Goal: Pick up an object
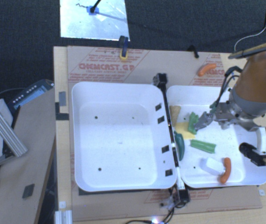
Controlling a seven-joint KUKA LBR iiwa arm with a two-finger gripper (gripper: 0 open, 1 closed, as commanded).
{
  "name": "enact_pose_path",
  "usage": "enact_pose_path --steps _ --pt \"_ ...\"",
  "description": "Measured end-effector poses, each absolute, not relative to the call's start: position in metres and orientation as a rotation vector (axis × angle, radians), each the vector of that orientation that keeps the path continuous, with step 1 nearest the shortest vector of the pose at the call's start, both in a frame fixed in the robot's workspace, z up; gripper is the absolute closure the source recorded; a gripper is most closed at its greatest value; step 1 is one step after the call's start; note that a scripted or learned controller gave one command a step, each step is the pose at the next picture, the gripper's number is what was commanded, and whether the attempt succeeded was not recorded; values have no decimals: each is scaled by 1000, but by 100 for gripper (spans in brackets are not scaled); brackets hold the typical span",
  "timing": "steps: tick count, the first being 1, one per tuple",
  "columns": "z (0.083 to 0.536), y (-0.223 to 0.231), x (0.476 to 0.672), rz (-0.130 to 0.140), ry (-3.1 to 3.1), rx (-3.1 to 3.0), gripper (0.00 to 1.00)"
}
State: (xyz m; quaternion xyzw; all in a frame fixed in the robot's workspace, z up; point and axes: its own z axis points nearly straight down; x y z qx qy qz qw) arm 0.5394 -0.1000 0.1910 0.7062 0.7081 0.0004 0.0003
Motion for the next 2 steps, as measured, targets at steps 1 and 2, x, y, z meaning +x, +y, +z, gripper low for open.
enact_pose_path --steps 1,2 --pt "415 -78 528 22 2217 2202 0" --pt "416 -78 528 8 2226 2207 100"
